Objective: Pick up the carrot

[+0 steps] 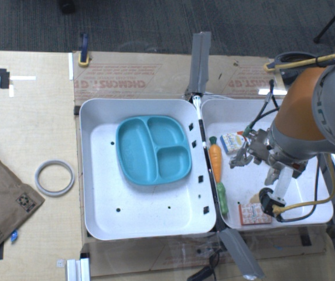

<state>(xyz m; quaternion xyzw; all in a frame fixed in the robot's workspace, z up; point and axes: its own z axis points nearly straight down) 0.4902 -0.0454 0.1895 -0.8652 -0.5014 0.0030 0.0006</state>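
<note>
The claw (239, 158) hangs over the right bin (308, 220), low on the grey arm (308, 122) that comes in from the right with its orange band above the wrist. Whether it is wide, narrow or gripping cannot be told, since the metal parts at its tip blur together against the white floor of the bin. Nothing can be seen caught in it.

The carrot (215, 161) lies just to the left of the claw, close by but apart from it. It rests lengthwise along the left wall of the right bin, its green top pointing toward the far side of the bin and its orange body running toward the near side. A green vegetable (221, 197) lies in line with the carrot, left of the claw and nearer the camera, also against that wall.

Just beyond the claw, on the far side, sits a small white packet (233, 140) with coloured print. Nearer the camera and a little to the right of the claw, a small printed carton (253, 214) lies flat on the bin floor, beside a black cable end.

Well to the left of the claw, past the dividing wall, the left bin (97, 215) holds a blue divided plate (153, 150) with three sections. Farther left again, on the wooden tabletop (27, 122), lie a roll of tape (55, 177) and a brown cardboard piece (0, 206).
</note>
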